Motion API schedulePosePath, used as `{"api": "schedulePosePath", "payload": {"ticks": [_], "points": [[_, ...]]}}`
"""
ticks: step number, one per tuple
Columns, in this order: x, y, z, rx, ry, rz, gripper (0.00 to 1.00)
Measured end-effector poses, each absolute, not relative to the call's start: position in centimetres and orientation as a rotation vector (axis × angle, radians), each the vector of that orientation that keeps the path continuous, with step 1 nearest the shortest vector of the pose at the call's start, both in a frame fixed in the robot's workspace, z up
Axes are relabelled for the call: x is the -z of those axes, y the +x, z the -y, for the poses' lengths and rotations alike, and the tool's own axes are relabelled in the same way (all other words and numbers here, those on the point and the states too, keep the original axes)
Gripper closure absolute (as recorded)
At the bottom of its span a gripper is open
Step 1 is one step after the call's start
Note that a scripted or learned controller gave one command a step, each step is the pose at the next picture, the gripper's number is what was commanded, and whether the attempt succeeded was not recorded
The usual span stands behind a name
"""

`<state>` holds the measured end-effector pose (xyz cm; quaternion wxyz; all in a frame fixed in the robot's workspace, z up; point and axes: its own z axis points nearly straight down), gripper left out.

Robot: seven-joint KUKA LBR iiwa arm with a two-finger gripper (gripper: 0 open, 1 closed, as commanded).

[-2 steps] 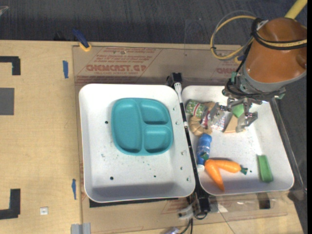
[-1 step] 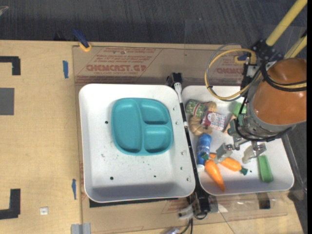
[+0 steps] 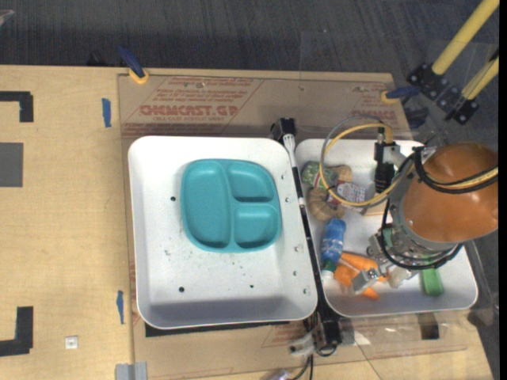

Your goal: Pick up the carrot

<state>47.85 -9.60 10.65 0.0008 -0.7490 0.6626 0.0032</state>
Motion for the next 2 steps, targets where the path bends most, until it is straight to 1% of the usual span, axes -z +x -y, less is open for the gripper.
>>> {"api": "schedulePosePath", "payload": {"ticks": [1,2], "points": [[-9.0,48.3,12.7,0.005,-2.567,-1.787,0.0],[-9.0,58.1,10.0,0.015,-2.518,-1.856,0.0]]}}
